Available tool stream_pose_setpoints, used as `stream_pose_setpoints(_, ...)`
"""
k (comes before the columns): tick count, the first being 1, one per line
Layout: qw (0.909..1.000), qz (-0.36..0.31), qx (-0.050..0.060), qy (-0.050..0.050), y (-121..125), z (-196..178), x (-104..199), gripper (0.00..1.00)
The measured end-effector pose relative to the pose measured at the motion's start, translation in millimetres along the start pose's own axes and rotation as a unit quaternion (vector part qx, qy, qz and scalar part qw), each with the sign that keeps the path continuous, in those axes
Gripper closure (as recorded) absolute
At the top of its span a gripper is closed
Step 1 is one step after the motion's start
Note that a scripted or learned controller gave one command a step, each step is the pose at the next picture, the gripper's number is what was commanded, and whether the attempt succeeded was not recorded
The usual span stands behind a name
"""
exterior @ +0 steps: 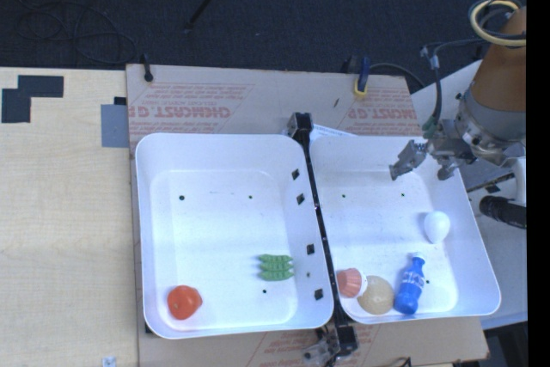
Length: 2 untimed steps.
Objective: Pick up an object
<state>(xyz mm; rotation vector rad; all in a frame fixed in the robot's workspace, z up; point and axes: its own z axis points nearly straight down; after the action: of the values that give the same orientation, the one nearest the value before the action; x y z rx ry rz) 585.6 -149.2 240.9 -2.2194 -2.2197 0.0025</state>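
Objects lay scattered across both bins when I checked the feed. In the right bin (481,271), a white egg-shaped piece (436,225) sat near the right wall, closest to the arm. Below it, toward the front wall, a blue bottle (410,284) lay tilted, touching a pale beige round object (376,296), which in turn pressed against a pinkish round item (349,282) by the bin's front left corner.

In the left bin (155,185), I saw a green ridged item (275,266) near the front right area and an orange-red round object (184,302) in the front left corner, well apart from one another.

The gripper (424,159) hung over the back right part of the right bin, above the egg-shaped piece and clear of everything. Its two fingers were spread apart, and I saw nothing between them. The grey arm (498,90) reached in from the right, its orange band just above the wrist.

Both bins rested side by side on a brown cardboard sheet (215,103) with red printing, laid over the pale wooden counter (60,228).
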Motion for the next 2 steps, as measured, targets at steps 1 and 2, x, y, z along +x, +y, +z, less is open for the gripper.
stream_pose_setpoints(1,1.0000,0.003,0.003,0.000,-56.8,42.9,-41.0,0.00)
stream_pose_setpoints(2,1.0000,0.001,0.000,0.000,-53.6,40.6,-38.7,0.00)
